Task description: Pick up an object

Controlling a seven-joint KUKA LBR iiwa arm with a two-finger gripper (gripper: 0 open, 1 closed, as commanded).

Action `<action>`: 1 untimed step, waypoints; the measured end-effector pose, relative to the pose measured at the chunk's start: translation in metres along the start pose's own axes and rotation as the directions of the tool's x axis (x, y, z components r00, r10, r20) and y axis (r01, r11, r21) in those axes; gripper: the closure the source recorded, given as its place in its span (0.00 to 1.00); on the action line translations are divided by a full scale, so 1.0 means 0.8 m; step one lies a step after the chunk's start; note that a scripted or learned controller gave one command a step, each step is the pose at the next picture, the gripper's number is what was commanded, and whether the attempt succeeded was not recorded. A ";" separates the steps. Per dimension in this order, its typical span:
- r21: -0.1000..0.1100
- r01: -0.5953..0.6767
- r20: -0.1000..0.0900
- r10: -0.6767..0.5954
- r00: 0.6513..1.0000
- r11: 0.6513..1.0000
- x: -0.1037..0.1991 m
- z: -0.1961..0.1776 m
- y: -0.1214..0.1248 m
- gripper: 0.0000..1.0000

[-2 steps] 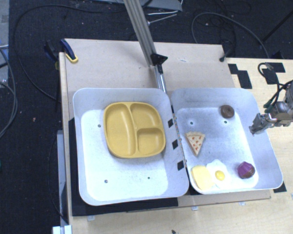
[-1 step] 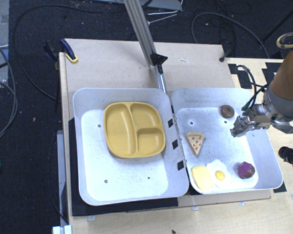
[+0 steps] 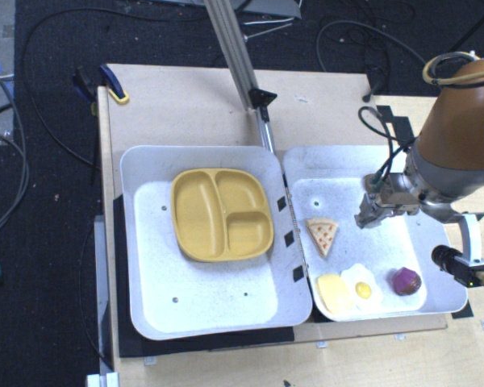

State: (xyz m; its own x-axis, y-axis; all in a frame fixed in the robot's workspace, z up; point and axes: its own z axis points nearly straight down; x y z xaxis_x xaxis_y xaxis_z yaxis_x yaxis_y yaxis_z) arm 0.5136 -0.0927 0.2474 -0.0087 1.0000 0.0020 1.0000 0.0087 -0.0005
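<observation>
Hovering over the right white bin (image 3: 436, 297), the hand (image 3: 369, 218) hides whether it is apart or together; I cannot tell. The triangular toy pizza slice (image 3: 323, 236) nearby looks light, stiff and flat, best pinched across its narrow edges.

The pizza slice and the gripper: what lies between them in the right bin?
Nothing: in the camera view, bare white bin floor separates the pizza slice from the gripper.

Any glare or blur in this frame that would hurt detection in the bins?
Camera view: lighting even and soft, no hard glare on the white bins; yellow tray and pizza slice read sharp; gripper looks dark and slightly soft; floor behind is dim.
</observation>
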 end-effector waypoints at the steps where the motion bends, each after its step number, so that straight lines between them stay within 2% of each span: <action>1: 0.000 -0.002 0.001 0.002 1.000 1.000 0.056 0.012 -0.006 1.00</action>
State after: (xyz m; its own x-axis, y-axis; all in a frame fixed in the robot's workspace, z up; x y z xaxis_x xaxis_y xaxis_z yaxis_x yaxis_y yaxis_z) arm 0.5088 -0.0478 0.2377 -0.0072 1.0000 0.0009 1.0000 0.0072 -0.0009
